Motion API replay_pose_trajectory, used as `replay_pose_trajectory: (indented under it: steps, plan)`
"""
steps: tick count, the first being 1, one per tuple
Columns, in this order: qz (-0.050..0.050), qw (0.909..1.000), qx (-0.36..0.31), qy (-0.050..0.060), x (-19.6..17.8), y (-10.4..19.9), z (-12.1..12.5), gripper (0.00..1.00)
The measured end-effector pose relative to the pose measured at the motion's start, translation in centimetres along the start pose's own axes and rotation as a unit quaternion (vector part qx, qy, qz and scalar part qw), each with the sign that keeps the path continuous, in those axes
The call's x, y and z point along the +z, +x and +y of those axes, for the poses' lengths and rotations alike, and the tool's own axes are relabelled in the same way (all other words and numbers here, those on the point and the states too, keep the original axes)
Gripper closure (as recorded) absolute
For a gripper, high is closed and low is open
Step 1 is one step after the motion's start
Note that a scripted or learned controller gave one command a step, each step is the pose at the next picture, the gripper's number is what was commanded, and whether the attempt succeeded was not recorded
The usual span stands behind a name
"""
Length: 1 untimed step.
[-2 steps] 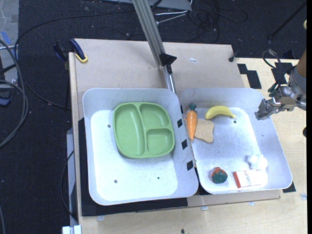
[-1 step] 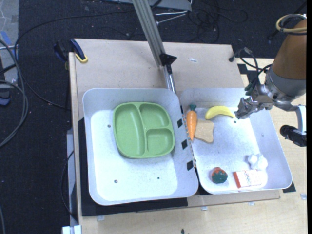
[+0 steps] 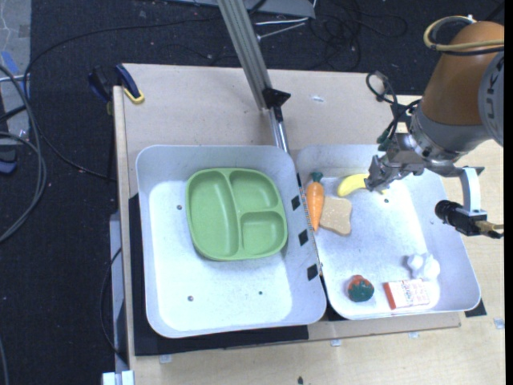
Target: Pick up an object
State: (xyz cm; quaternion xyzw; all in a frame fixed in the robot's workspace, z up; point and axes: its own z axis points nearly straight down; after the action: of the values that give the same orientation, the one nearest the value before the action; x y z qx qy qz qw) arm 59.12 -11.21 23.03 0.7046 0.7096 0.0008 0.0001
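The right bin [image 3: 449, 239] holds a yellow banana [image 3: 351, 185] at its far left, an orange carrot [image 3: 315, 203] along the left wall, and a tan slice of toast [image 3: 336, 215] beside the carrot. A red and green fruit [image 3: 360, 288], a red and white box [image 3: 409, 294] and a small white crumpled piece [image 3: 420, 265] lie near the front. My gripper [image 3: 378, 181] hangs low over the far part of this bin, its tip right next to the banana's right end. Nothing shows between the fingers.
In the left bin [image 3: 160, 295] sits a green divided plate [image 3: 237, 213]. A slanted metal pole [image 3: 250, 50] runs from the top down to the gap between the bins. The arm's orange band [image 3: 465, 66] rises at the right edge.
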Motion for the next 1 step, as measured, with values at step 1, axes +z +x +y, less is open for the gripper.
replay_pose_trajectory:
  steps: [1]
  plan:
    - [0.000,1.0000,0.000,0.001,1.02,5.42,1.21,1.00]
